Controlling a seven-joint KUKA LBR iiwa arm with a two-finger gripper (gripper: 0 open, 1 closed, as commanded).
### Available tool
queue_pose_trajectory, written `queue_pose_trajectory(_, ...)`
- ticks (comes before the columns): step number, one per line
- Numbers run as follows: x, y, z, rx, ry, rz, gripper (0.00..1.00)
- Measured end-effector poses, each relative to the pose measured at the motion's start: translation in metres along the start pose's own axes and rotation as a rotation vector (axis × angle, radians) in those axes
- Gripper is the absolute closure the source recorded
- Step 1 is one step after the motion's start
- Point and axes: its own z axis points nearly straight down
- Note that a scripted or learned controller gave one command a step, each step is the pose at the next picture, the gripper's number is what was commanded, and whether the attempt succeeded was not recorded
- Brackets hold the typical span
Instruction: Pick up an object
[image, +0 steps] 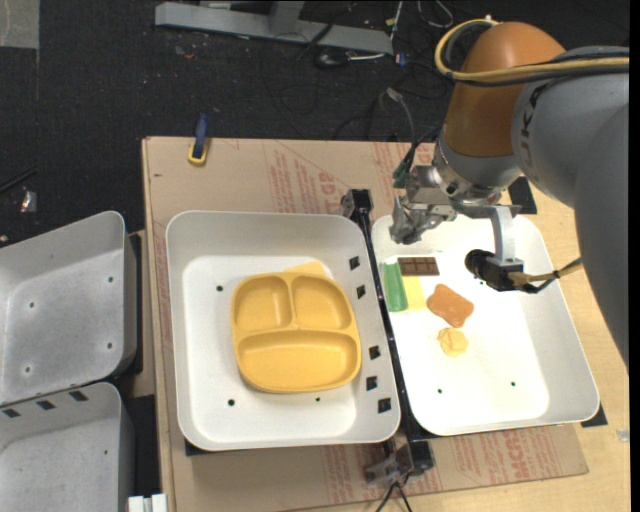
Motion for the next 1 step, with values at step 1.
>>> queue_pose_trajectory(1,0.0622,0.0004,0.0021,-0.001,-0.001,0.000,1.00)
